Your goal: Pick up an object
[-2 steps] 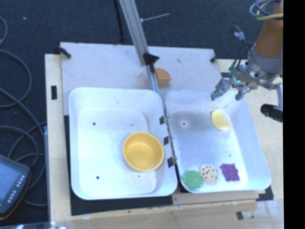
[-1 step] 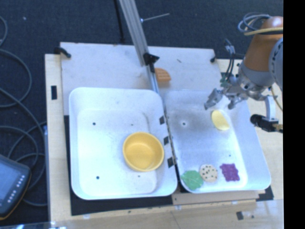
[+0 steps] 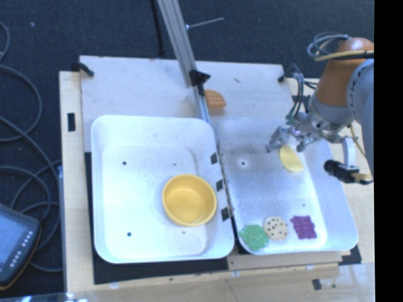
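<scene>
So the grey arm with the orange band (image 3: 343, 74) comes in from the right and hangs over the far part of the right-hand shallow white bin (image 3: 252, 187). Its two-finger gripper (image 3: 291, 142) sits right above a flat pale yellow oval piece (image 3: 291, 160) lying on the bin floor near the far right. The fingers look spread, one metal tip poking out to the left and the other to the right, with the yellow piece just below and between them. It looks like it's resting on the bin and not clamped, though honestly the gap is small and it's hard to be sure if the tips touch it.

Along the near edge of that same bin there's a little row: a green round flat thing (image 3: 254, 236) in the near-left corner, a tan cookie-looking disc with dark spots (image 3: 275, 228) just beside it, and a purple bumpy bunch-shaped piece (image 3: 304, 226) a bit further right.

The left white bin (image 3: 119, 143) has a yellow plastic bowl (image 3: 189, 199) sitting upright toward its right side. Behind the bins, an orange rounded object (image 3: 215, 100) lies on the bench (image 3: 126, 80) next to a slanted metal rail (image 3: 179, 36).
</scene>
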You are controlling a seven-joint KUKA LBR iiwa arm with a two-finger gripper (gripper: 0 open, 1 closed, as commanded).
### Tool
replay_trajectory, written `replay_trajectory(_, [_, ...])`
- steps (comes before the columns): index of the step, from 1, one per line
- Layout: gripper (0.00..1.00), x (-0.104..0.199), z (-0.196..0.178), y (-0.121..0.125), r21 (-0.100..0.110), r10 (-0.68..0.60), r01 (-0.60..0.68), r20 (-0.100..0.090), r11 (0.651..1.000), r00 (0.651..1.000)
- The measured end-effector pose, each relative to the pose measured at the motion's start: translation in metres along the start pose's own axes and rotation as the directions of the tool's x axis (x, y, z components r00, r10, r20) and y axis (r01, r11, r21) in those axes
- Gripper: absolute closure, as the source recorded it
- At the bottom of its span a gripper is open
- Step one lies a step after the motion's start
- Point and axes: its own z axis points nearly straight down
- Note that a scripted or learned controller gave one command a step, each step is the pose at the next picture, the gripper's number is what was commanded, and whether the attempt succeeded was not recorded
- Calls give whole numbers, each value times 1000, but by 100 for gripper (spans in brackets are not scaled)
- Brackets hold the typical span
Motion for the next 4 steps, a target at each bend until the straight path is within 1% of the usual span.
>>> replay_trajectory(1, [0, -1, 34, 0, -2, 0, 0, 1, 1000, 1000])
replay_trajectory(2, [100, -3, 20, 2, -9, 0, 0, 4, 1000, 1000])
replay_trajectory(3, [100, -6, -25, 7, -9, -2, 2, -1, 1000, 1000])
replay_trajectory(4, [100, -8, -91, 10, -12, -4, 4, 0, 1000, 1000])
